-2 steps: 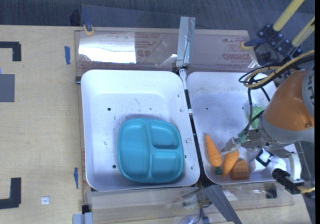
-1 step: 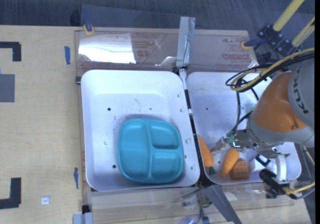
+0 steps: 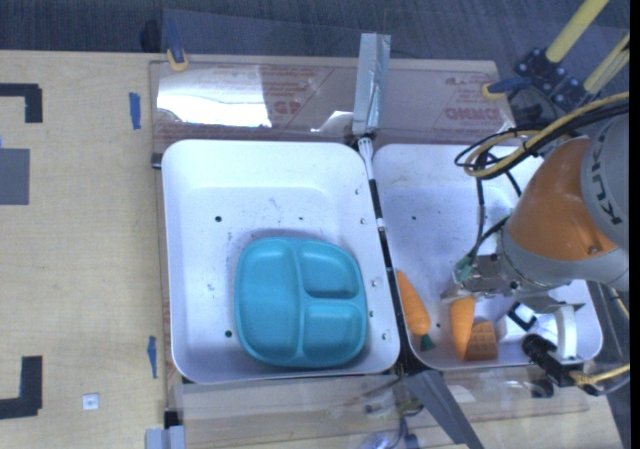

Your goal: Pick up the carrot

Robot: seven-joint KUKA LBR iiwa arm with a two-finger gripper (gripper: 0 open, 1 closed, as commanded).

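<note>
The carrot [image 3: 412, 305] is orange with a dark green end. It lies along the left wall of the right bin [image 3: 420, 187], near the front. The arm comes in from the right, its orange band over the bin's right half. My gripper [image 3: 480, 279] hangs under the wrist, right of the carrot and apart from it, just above a second orange piece [image 3: 462, 323].
A tan, textured block [image 3: 484, 340] lies against the second orange piece at the right bin's front. A blue divided plate [image 3: 300, 303] lies in the left bin [image 3: 250, 182]. Cables loop over the right bin's back right corner.
</note>
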